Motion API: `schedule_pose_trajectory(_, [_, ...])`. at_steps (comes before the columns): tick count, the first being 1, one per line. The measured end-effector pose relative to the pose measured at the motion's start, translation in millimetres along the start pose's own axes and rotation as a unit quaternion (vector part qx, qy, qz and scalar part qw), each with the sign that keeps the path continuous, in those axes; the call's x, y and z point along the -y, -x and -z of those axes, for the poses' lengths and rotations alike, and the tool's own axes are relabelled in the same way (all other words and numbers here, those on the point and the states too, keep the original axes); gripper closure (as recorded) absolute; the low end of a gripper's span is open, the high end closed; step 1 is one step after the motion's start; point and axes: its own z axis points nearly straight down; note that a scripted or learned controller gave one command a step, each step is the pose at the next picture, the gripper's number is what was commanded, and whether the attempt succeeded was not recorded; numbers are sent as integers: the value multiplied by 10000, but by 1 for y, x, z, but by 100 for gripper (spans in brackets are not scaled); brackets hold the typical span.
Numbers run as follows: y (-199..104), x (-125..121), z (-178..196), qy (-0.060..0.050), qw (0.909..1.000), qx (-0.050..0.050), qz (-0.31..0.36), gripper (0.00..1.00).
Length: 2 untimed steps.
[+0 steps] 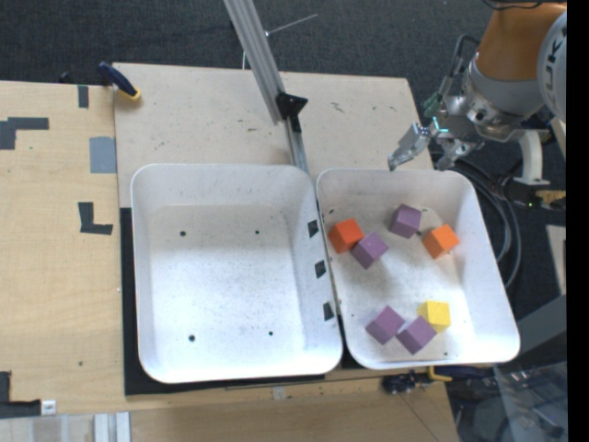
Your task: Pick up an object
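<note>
In the camera view the gripper [411, 147] hangs just above the far rim of the right bin [488, 274], carrying nothing, and whether it stands apart or together cannot be told. The blocks lie bunched, so a descent could clip the purple block [405, 220] beside the orange block [442, 239] and knock both aside. The pale wooden surface [55, 247] also bears the left bin [156, 339], taped marks and a slanted metal rail [258, 49].

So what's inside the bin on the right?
The right bin holds seven blocks: four purple, two orange, one yellow. Anything under the blocks is covered.
</note>
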Motion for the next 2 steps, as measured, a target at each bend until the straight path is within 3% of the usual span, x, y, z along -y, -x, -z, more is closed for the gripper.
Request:
schedule_pose_trajectory(1, [0, -1, 3, 26, 10000, 8, 6, 0])
schedule_pose_trajectory(2, [2, -2, -41, 1, 10000, 11, 0, 0])
